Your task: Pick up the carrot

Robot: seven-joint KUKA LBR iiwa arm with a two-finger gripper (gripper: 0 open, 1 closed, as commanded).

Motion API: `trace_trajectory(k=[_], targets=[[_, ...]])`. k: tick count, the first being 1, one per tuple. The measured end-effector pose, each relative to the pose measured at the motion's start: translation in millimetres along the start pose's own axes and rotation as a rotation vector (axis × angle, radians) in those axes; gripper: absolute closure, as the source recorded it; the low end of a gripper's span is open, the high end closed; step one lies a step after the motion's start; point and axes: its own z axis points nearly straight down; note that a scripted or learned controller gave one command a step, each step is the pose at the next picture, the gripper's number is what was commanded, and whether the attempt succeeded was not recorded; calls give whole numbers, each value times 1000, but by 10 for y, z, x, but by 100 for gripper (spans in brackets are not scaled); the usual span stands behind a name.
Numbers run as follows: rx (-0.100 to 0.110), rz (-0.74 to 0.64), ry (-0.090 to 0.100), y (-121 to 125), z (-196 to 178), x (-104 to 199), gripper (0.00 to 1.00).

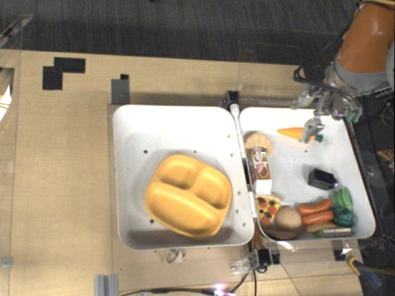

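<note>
Pincer (313, 130) sits right at the carrot's (291, 132) leafy end (right bin (361, 165)); finger spread, honestly, I cannot tell.

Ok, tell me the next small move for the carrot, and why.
Probably lower the tool straight down over the carrot's leafy end. The tool sits at that right end in the right bin, and nothing shows the carrot held between its fingers.

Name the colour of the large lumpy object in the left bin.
Yellow; the bread-like lump shows plainly in the camera view.
</note>
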Motion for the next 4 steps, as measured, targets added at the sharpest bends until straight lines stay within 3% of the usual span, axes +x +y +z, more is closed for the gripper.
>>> trace_trajectory(k=[2, 3, 4], targets=[[0, -73, 10, -528, 1065, 22, 0], [5, -262, -4, -348, 1034, 216, 0], [-2, -112, -2, -557, 1053, 408, 0]])
